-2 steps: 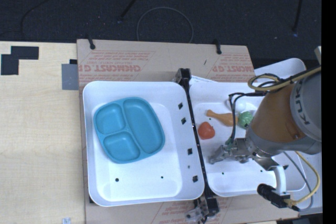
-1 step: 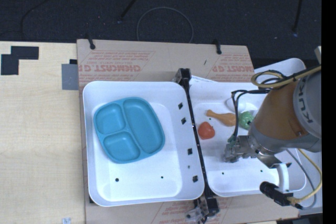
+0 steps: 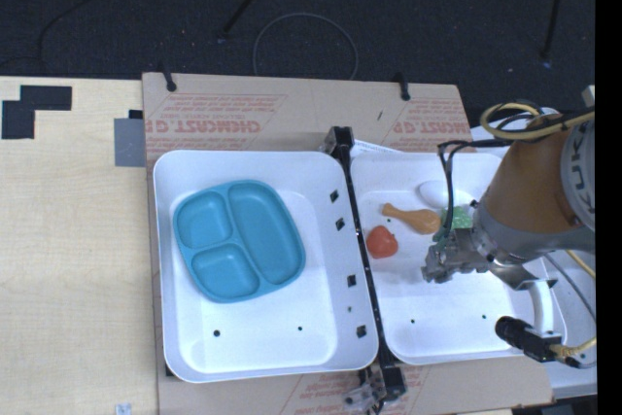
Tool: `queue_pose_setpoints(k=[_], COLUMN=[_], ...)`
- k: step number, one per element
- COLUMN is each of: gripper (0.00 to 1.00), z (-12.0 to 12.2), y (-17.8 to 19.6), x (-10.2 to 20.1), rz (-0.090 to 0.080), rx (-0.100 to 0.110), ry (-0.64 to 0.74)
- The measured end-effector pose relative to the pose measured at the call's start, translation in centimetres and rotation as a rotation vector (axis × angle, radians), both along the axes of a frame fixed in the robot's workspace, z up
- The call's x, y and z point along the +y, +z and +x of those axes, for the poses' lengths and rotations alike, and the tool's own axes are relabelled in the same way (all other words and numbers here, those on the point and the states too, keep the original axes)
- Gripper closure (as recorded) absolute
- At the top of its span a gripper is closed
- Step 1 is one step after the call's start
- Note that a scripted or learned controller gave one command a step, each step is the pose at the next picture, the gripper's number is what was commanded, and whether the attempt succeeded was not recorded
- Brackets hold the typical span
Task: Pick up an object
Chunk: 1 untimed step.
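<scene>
Gripper (image 3: 439,265) hangs low in the right bin (image 3: 457,335), grasp state unreadable from here, just beside the red toy (image 3: 382,242), presumably lining up a pick.

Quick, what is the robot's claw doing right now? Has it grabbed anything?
Gripper: low in the right bin, beside the red toy; whether it has grabbed anything cannot be told.

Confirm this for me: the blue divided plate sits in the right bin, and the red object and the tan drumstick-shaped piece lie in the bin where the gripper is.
Not quite. The camera view shows the blue divided plate in the left bin, not the right. The rest holds: the red object and the tan drumstick-shaped piece lie in the right bin, where the gripper is.
</scene>
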<state>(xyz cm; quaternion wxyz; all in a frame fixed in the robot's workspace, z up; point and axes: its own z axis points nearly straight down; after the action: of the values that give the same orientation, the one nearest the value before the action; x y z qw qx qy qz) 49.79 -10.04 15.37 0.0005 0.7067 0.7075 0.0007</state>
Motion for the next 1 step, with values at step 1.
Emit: queue_pose_setpoints(k=[1], gripper=[1.00], z=[1.08], y=[5.47], x=[0.08], rz=[-0.001], rx=[-0.001], ry=[-0.001])
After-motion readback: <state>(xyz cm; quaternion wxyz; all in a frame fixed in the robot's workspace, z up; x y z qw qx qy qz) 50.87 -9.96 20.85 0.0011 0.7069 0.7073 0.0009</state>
